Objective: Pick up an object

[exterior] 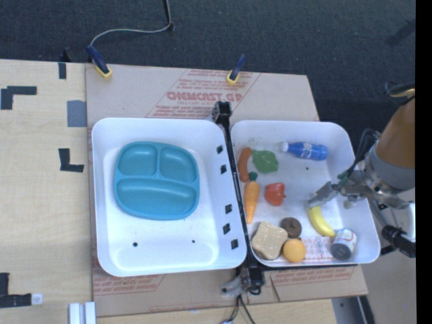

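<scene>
Bench with two white bins: left bin (101,201) holds a blue plate (157,181). Right bin (337,132): banana (320,221) just under the gripper (322,196), fingers spread wide and empty. Risk, as judged: the neighbouring can (343,243) crowds the banana, so a descending finger may strike it and spoil the grasp.

Two shallow white bins sit side by side on a sheet of brown cardboard (196,94) printed with red lettering. The left bin (108,248) holds a blue divided plate (157,181) with three compartments, lying flat towards the bin's upper left. A row of black clips (227,189) runs along the seam where the left bin meets the right bin (337,131). Two yellow clamps (100,65) grip the cardboard's far edge, one at the left corner and one near the middle. The cardboard rests on a pale wooden bench (37,214) marked with black tape pieces. Behind lies dark carpet (283,19), crossed by a thin black cable (164,5)
</scene>
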`<action>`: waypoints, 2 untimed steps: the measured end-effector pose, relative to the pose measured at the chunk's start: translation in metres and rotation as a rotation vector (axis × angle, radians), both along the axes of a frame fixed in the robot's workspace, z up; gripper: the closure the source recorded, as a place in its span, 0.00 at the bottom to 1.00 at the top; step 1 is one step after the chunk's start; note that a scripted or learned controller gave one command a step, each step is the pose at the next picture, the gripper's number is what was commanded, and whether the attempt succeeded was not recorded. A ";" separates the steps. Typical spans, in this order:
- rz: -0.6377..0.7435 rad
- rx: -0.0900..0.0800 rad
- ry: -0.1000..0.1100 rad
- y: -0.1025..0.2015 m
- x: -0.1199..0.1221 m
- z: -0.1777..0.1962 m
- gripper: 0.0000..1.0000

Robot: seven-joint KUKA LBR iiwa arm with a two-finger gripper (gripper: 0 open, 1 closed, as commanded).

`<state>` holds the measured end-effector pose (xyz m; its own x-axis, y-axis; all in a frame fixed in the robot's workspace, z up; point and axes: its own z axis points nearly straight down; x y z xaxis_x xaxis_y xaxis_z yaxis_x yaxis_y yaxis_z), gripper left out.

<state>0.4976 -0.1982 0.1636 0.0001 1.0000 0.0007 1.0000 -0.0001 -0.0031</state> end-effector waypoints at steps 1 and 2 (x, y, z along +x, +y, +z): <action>0.001 -0.002 -0.008 0.018 -0.005 -0.077 0.00; 0.000 -0.005 -0.011 0.017 -0.005 -0.067 1.00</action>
<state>0.4930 -0.1812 0.0970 0.0001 1.0000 -0.0046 1.0000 -0.0001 0.0077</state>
